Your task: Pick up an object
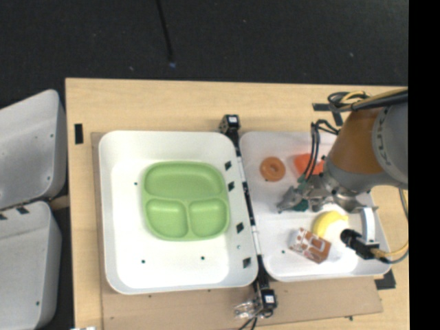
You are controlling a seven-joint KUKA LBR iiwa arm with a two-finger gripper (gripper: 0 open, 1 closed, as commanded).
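Note:
In the right bin (275, 256) lie an orange ring (273, 169), a red-orange piece (302, 162) partly behind the arm, a yellow lemon-like fruit (329, 223) and a brown and white wrapped block (310, 245). My gripper (294, 199) hangs low over the middle of this bin, just left of the yellow fruit and below the orange ring. Its dark fingers point left and down. Nothing shows between them.
The left bin (124, 253) holds a green divided plate (185, 199). A row of black clips (242, 205) runs along the seam between the bins. The arm's grey body and orange band (357, 150) cover the right bin's far right side. Cables (371, 249) trail near its right rim.

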